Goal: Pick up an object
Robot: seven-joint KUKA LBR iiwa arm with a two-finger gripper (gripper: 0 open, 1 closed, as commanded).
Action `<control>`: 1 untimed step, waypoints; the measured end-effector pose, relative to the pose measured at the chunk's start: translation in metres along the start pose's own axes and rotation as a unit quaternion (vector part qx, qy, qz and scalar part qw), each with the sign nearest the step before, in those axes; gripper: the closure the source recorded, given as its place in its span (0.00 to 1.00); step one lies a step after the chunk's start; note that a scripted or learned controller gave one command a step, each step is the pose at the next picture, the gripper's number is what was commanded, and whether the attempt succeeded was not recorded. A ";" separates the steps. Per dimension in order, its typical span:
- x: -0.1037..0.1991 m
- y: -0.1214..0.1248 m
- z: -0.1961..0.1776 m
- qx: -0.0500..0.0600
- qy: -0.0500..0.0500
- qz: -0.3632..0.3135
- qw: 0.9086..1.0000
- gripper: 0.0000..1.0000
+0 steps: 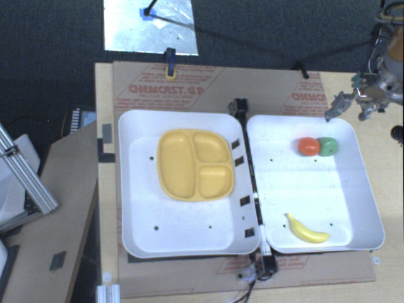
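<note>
**Our arm at the upper right, fingers spread**

We see our arm [386, 49] coming in from the right edge of the view, high in the frame. Its wrist hangs downward and ends in the gripper [351, 106]. The two fingers [335, 108] stand apart, angled down and toward the left. We see nothing between them. The upper links run out past the frame's edge.

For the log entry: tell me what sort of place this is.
Probably a robotics lab test bench, not a kitchen. Two white bins sit side by side on a board, holding toy-like items: a yellow tray, a banana. A gripper hovers at the right, above the bins.
</note>
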State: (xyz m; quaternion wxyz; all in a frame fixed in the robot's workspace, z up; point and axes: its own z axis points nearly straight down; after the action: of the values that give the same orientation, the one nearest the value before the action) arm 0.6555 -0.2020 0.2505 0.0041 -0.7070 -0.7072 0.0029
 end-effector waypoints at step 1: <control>0.001 0.002 -0.008 -0.006 -0.001 -0.001 1.000 0.00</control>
State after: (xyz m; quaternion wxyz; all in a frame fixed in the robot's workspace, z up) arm 0.6578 -0.2012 0.2587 -0.0010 -0.7059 -0.7083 -0.0003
